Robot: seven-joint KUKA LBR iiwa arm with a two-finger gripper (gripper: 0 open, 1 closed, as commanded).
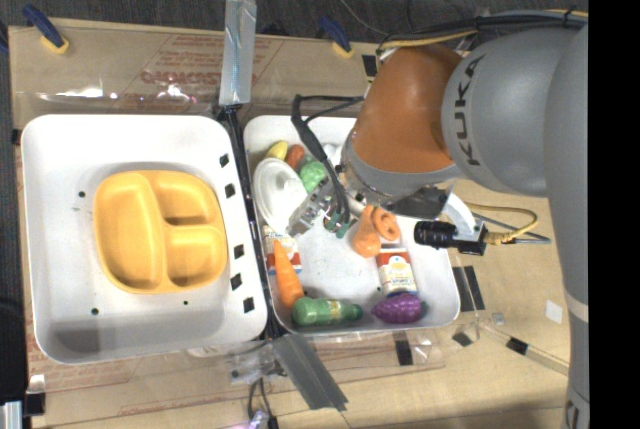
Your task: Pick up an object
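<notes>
Where the bench began at the left, left bin (45,297): white and shallow, held a yellow divided tray (160,227) near its middle; bare white floor ringed the tray on all sides.
Seam between bins: dark strip, rims touching along it.
Right bin (330,272): crowded with small toy foods, little bare floor except a patch at the centre.
White bowl (275,187): sat against the bin's left wall, tilted.
Yellow piece (277,150) and green piece (312,175): lay near the top rim, just above and right of the bowl.
Carrot (288,282): orange, tapered, lay along the left wall below the bowl.
Green vegetable (325,312): long, dark green, lay along the bottom wall, touching the carrot's lower end.
Gripper (328,212): hung low over the bin's middle, just right of the bowl; grip state could not be told, nothing clearly seen held.
Orange toy (370,232): lay just right of the gripper.
Bottle (397,272): white and orange label, stood below the orange toy.
Purple grapes (398,308): sat at the bottom wall, beside the bottle.
Arm (500,117): grey with orange band, covered the bin's upper right.
</notes>
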